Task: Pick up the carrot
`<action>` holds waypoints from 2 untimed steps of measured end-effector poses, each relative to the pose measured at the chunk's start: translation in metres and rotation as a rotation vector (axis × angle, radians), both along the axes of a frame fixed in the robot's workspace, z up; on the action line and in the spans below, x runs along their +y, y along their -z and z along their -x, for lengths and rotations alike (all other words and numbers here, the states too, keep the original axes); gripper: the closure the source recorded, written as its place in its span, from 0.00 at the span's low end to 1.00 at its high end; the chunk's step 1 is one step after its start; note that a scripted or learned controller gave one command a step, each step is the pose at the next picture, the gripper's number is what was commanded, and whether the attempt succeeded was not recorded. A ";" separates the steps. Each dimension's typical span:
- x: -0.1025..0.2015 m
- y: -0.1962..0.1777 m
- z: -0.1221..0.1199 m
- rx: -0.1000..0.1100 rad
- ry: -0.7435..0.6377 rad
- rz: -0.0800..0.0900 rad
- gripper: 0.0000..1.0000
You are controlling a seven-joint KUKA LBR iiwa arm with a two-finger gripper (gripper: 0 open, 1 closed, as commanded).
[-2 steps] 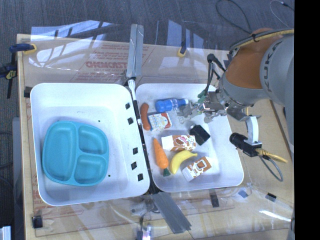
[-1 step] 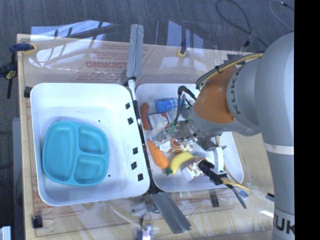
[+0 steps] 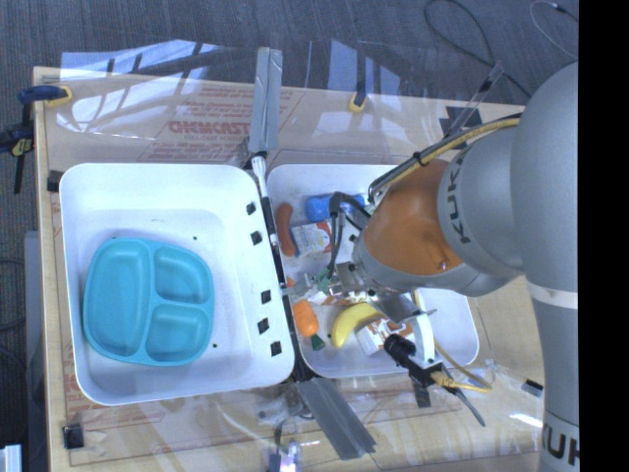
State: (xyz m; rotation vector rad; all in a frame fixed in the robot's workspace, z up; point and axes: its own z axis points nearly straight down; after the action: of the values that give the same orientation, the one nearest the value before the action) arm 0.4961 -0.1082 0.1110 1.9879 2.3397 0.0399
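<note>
Carrot (image 3: 306,319): small orange piece w/ green tip at its near end, lying in the right bin (image 3: 462,347), near-left part, close to the bin's left wall.
Handling (judgement): looks like a toy veg, so prob light, stiff, smooth plastic; could slip or roll if pinched off-centre. Not fragile.
Where to grip (judgement): across the orange body at mid-length, jaws closing on the short axis; avoid the green tip.
Gripper (image 3: 339,278): low over the right bin, just far-right of the carrot, below the orange wrist band. Fingers hidden in clutter and shadow, so can't tell if apart or together. Nothing seen held.
Arm (image 3: 511,214): grey, reaches in from the right, covers much of the right bin's middle.
Banana (image 3: 350,321): yellow, just right of the carrot, prob touching or nearly so; leaves little room for a finger on that side.
Bin wall: left of the carrot, close; tight for the other finger.
Sausage (image 3: 285,228): reddish-brown, farther along the left wall, apart from the carrot.
Blue item (image 3: 317,207): far side of the bin, well apart.
Packet (image 3: 313,238): white/red, betw. the sausage and the gripper.
Left bin (image 3: 79,205): holds a teal divided plate (image 3: 147,301); not in the way.
Risk (judgement): banana gets nudged or grabbed w/ the carrot.
</note>
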 end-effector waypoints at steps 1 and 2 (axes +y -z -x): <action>-0.002 -0.001 -0.006 -0.012 -0.154 0.008 0.00; 0.000 -0.003 -0.011 -0.020 -0.261 0.022 0.00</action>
State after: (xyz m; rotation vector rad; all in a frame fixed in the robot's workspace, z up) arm 0.5072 -0.1079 0.1136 1.6524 2.5572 0.0473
